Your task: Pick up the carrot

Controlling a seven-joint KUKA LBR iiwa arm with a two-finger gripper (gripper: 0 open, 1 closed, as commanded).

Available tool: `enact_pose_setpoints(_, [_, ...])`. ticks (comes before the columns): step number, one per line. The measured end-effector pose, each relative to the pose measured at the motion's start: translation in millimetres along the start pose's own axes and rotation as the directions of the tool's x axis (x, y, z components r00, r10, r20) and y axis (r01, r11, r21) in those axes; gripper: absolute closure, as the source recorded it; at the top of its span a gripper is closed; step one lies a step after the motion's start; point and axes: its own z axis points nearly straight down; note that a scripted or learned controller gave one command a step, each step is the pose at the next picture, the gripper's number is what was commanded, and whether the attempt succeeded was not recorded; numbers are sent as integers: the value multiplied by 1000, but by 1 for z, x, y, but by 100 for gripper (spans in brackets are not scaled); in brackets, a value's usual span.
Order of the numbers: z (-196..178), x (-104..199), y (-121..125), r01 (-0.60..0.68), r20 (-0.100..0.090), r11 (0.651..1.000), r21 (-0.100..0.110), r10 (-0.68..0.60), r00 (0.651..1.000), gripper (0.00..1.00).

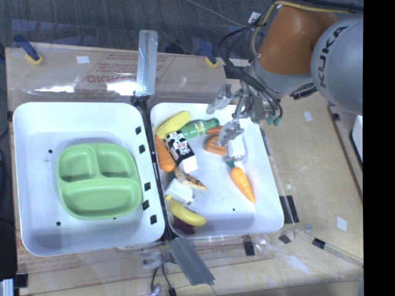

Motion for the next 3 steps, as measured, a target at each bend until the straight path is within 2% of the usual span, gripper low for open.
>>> enact_pose_setpoints(1, [148, 79, -34, 299, 2, 954, 0, -299, 954, 0])
enact_pose_setpoints(2, [137, 77, -32, 307, 5, 952, 1, -307, 952, 100])
enact_pose_setpoints(3, [75, 76, 48, 153, 7, 988, -1, -153, 988, 100])
